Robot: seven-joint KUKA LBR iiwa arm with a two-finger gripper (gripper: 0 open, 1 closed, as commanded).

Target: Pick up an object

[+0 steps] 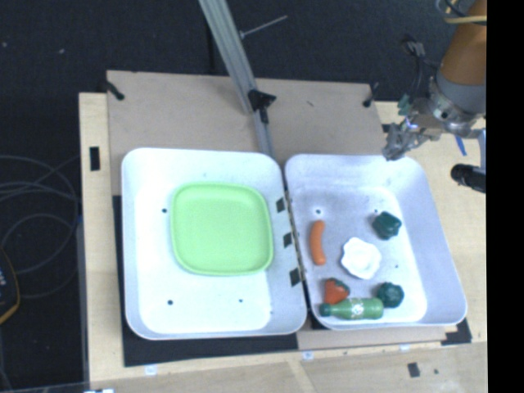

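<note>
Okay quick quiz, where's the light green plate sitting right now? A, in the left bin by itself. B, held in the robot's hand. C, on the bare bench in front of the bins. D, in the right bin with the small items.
A: the light green plate lies flat in the left bin, while the orange carrot and the other small items are in the right bin.

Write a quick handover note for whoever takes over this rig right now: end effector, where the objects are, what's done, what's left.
End effector: at the right bin's far right corner, carrying nothing.
Right bin: orange carrot, white piece, two dark green items, red piece, green bottle.
Left bin: green plate.
Done: nothing picked.
Left: descend, grasp one object, lift.
</note>
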